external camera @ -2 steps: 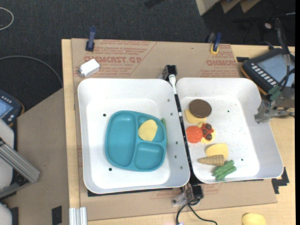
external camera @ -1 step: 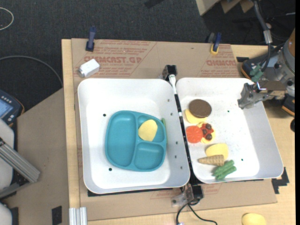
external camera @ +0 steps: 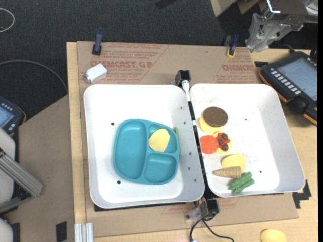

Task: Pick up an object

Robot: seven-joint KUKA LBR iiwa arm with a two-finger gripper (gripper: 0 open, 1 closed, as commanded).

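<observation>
camera view: gripper point(external camera: 262, 34) hangs at the top right, beyond the bench's far edge, well apart from the bins; cannot tell its state. right bin point(external camera: 267, 100) holds a brown disc point(external camera: 215, 116), orange-red piece point(external camera: 209, 143), cone point(external camera: 227, 173) and green pod point(external camera: 241, 182) along its left side. left bin point(external camera: 101, 115): teal tray point(external camera: 132, 153), yellow piece point(external camera: 159, 140) in its upper-right compartment.

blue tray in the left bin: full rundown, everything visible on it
The blue tray is a teal, plastic-looking divided plate with rounded corners and three compartments: one long one on its left side, two smaller ones on its right. It lies flat and upright, slightly rotated, near the middle of the left bin, resting on the bin floor. A yellow piece sits in the upper right compartment, overlapping the rim. A sliver of green shows at its right edge.
</observation>
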